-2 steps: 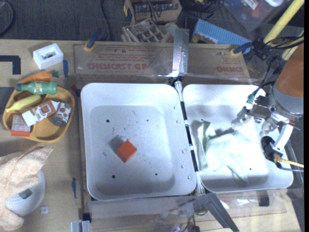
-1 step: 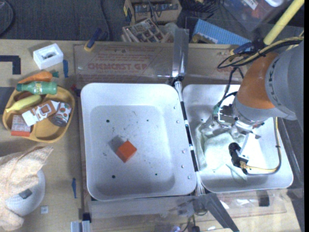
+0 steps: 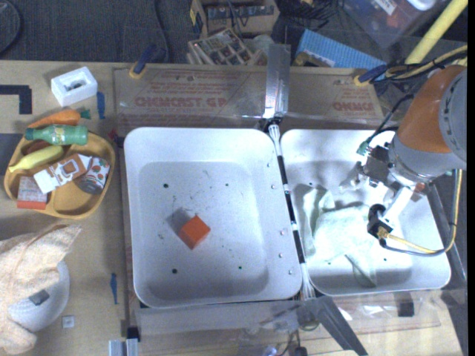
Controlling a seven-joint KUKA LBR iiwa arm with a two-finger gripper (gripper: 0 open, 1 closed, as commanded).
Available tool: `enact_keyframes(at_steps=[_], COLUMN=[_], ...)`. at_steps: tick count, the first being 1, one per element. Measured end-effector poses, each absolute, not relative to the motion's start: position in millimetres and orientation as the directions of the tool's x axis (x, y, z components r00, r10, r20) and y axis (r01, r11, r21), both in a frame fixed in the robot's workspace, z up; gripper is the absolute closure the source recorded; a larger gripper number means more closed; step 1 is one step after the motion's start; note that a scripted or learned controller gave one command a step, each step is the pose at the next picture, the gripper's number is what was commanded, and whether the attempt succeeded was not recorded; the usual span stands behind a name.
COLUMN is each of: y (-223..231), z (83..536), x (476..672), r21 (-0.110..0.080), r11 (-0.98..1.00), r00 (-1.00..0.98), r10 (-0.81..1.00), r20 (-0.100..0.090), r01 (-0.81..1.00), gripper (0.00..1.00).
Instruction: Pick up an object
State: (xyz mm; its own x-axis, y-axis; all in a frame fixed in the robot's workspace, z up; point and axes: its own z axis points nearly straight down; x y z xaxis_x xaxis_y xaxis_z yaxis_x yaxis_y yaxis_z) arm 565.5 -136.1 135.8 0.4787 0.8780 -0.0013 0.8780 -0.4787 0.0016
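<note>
An orange cube (image 3: 195, 231) lies in the left bin (image 3: 148, 154), a little left of its middle. A pale, crumpled cloth (image 3: 334, 227) lies spread over the floor of the right bin (image 3: 312, 145). My gripper (image 3: 362, 175) hangs low over the right bin's right half, just above the cloth's upper right edge. The grey arm with its orange band (image 3: 424, 117) reaches in from the right behind it. Nothing visible is lifted off either bin floor.
A yellow cable (image 3: 412, 248) and a black connector (image 3: 377, 218) dangle from the wrist over the right bin. A yellow bowl of toy food (image 3: 59, 175) stands left of the bins, with a cloth heap (image 3: 33, 273) below it.
</note>
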Motion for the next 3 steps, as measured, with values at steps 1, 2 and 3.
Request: enact_keyframes(at_steps=[1, 2, 3], y=[-147.4, -154.2, -163.3], z=[171.3, 89.6, 89.5], x=[558.7, 551.2, 571.2], r21=[0.003, 0.01, 0.011], r11=[-0.266, -0.089, 0.135], r00=[0.266, 0.089, -0.135], r10=[0.964, 0.996, 0.991], r20=[-0.001, 0.001, -0.003], r01=[0.964, 0.996, 0.991], gripper=[0.0, 0.0, 0.0])
